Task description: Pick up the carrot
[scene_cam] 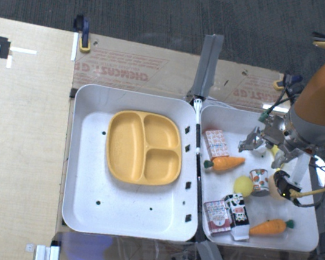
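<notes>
Two orange carrots with green tops lie in the right bin (304, 242). One carrot (227, 164) lies near the bin's left wall, below a pink-and-white carton (216, 142). The other carrot (269, 227) lies at the front right. My gripper (263, 153) hangs over the back of the right bin, just right of and above the first carrot. Its fingers (248, 143) are spread open, with nothing between them.
The left bin (82, 168) holds a yellow divided plate (144, 148). Also in the right bin are a yellow lemon (243, 185), a small can (259, 180), two cartons (217, 216) (238, 214) at the front and a round beige object (281, 183). A grey divider (206, 72) separates the bins.
</notes>
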Robot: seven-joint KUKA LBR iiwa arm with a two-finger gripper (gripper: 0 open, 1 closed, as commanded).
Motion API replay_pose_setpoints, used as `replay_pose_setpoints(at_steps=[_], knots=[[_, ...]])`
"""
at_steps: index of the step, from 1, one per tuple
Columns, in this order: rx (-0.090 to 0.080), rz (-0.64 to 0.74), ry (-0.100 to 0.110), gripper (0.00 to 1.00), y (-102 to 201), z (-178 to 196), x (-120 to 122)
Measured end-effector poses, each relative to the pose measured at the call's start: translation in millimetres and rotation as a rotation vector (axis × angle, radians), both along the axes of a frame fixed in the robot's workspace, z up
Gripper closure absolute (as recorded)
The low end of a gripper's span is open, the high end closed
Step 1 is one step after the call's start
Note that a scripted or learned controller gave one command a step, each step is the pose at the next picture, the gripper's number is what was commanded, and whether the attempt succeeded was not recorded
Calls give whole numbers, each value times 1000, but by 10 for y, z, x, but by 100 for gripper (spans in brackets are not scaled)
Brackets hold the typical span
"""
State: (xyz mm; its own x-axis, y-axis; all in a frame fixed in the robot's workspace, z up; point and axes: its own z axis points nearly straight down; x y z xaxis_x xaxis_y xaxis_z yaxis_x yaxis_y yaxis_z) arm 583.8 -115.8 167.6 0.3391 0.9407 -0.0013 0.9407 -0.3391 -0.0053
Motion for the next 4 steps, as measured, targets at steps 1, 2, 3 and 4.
replay_pose_setpoints(at_steps=[1,2,3,4], knots=[[-1,-2,-2,0,-136,-768,139],[-6,176,-4,0,155,-755,33],[-3,175,-3,100,165,-667,36],[0,252,-3,100,945,233,-54]])
